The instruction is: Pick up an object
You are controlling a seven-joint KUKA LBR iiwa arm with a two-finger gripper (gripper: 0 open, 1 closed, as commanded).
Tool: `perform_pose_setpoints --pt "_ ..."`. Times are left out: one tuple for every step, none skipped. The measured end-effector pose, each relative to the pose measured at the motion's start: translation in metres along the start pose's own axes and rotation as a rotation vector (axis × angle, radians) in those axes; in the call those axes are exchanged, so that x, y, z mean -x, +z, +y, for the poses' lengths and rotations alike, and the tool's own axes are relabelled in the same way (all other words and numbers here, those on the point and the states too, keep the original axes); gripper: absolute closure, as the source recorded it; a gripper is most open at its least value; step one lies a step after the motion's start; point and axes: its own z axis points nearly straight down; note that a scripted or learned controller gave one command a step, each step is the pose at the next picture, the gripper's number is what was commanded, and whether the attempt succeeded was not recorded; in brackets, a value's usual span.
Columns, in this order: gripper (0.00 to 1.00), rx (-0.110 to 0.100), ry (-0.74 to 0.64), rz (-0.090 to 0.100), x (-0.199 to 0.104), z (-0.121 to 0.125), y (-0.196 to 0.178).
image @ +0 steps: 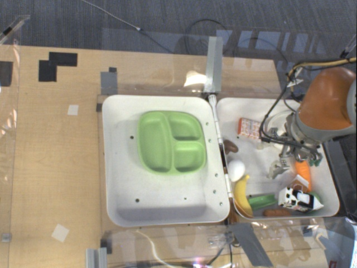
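My gripper hangs in the right bin, fingers seemingly apart and holding nothing, just beside the carrot; bare floor lies leftward, toward the egg and banana

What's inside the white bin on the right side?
The right white bin holds a yellow banana, a white egg, a green cylinder, a small printed box, an orange carrot and a black-and-white cow toy. The arm covers part of the bin.

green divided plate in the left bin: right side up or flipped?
Right side up. The green divided plate shows its three recessed compartments facing the camera, lying flat on the left bin floor.
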Motion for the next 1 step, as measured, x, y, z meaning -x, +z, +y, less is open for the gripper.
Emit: perform_pose_setpoints --pt "0.0 0.005 0.024 -0.004 0.0683 0.0693 0.0063"
